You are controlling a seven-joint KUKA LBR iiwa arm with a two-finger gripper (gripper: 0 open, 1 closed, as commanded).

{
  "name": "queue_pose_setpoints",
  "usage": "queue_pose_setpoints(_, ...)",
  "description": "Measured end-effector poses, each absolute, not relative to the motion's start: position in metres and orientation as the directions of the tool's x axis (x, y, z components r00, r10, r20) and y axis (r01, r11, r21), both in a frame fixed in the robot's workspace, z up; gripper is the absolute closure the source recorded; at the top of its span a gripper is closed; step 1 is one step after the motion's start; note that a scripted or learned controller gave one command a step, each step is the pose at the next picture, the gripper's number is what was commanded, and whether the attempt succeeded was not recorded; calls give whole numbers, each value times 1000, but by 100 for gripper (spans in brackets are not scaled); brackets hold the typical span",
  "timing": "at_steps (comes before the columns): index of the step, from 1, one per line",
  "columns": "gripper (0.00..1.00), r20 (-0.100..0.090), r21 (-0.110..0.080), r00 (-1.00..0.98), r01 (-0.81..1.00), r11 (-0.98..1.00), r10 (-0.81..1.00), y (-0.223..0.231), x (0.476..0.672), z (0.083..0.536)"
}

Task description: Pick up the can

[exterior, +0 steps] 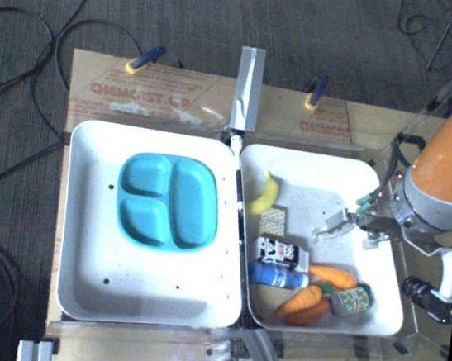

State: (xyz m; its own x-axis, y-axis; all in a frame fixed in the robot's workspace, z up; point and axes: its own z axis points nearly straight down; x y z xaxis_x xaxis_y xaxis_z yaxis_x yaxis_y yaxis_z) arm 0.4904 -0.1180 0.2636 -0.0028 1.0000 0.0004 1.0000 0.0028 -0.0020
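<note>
Can (351,301) below gripper (338,225), apart.

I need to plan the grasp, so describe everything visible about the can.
The can is small, with a green and red printed label and a pale end. It lies on its side, tilted, in the near right corner of the right bin. Its left end touches or sits very close to the two carrots. The gripper hangs above and apart from it.

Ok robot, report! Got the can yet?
Gripper up over right bin, nothing between its fingers. Can lying in the bin's near right corner. Carrots pressed against it.
</note>
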Motion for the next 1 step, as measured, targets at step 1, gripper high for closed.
queue_pose_setpoints(1, 0, 0, -5, 78, 997, -78, 997, -117, 552, 122)
